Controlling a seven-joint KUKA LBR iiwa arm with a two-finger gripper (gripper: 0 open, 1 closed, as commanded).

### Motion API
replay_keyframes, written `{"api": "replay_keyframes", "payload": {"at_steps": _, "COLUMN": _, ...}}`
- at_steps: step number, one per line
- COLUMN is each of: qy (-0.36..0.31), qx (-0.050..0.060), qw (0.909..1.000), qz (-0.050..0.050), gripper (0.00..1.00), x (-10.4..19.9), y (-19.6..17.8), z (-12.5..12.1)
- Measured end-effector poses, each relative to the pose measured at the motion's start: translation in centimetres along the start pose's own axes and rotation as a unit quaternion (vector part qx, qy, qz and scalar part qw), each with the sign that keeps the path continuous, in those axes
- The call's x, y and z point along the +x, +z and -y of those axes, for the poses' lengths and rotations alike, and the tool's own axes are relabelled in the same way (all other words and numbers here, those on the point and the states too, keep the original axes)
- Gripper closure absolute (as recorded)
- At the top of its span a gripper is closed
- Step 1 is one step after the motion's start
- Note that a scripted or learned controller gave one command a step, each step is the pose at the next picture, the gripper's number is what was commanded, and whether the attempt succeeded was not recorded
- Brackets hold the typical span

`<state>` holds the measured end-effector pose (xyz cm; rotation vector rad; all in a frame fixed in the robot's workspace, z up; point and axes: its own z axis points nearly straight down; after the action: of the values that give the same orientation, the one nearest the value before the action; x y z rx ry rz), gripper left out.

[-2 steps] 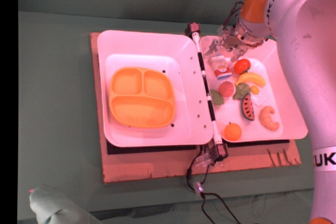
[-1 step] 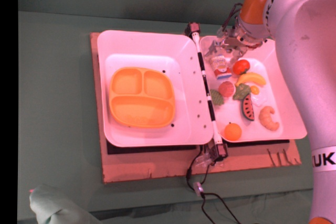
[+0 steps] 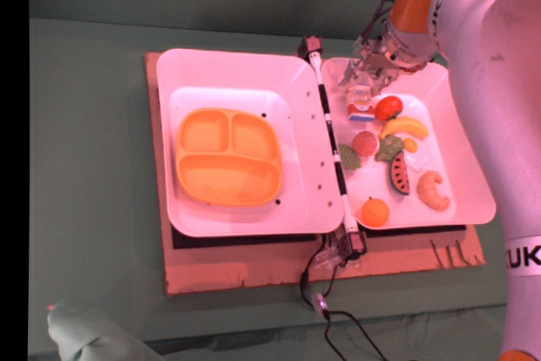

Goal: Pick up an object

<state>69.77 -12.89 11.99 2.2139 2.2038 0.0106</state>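
The big grey arm with its orange band comes in from the right and bends over the far end of the right bin. The left bin holds an orange divided plate, three compartments, sitting flat. A black-and-white striped bar runs along the seam between the two bins.

The right bin has all the toy food: a yellow banana, watermelon slice, croissant, an orange, a red tomato, a round reddish piece and a small red-and-white carton.

The gripper hangs right over that carton, near the tomato. Honestly can't tell how its fingers are set or whether it has hold of anything, too cluttered there.
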Motion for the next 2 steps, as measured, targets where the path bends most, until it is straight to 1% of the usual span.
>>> {"api": "replay_keyframes", "payload": {"at_steps": 1, "qy": -0.001, "qx": 0.003, "qw": 1.0, "qz": -0.002, "gripper": 1.0, "x": -0.3, "y": -4.7, "z": -0.2}}
{"api": "replay_keyframes", "payload": {"at_steps": 2, "qy": -0.001, "qx": 0.003, "qw": 1.0, "qz": -0.002, "gripper": 1.0, "x": -0.4, "y": -9.5, "z": -0.7}}
